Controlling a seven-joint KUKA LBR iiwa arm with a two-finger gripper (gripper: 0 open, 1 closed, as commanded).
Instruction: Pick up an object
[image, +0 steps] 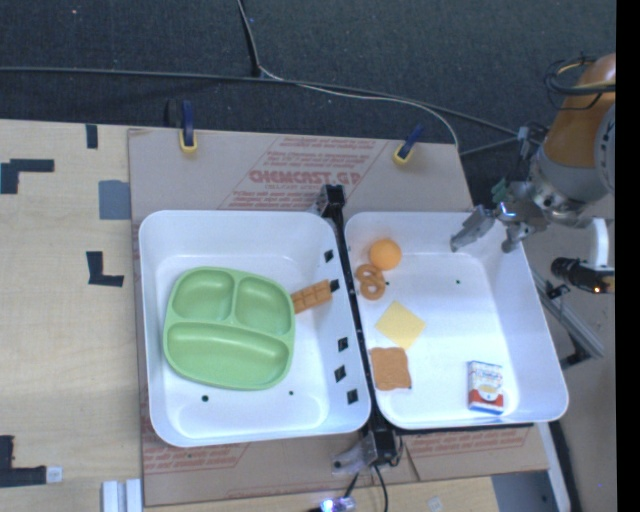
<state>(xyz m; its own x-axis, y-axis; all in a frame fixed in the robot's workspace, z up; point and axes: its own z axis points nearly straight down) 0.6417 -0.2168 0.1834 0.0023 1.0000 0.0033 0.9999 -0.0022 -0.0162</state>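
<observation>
Cardboard (300, 175) underlies two white bins; the left bin (160, 230) holds a green divided plate (230, 328). Over the right bin (525, 330), near an orange ball (384, 253), the gripper (492, 230) hangs, fingers apart, holding nothing.

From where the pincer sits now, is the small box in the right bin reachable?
Probably yes. The pincer hovers over the right bin's far corner, and the small box lies alone near the front corner, with bare bin floor between them and the cheese slice well aside.

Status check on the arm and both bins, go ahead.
Hand open, above right bin's far right corner, holding nothing. Orange ball, yellow slice, small box untouched. Nothing blocking them.
</observation>
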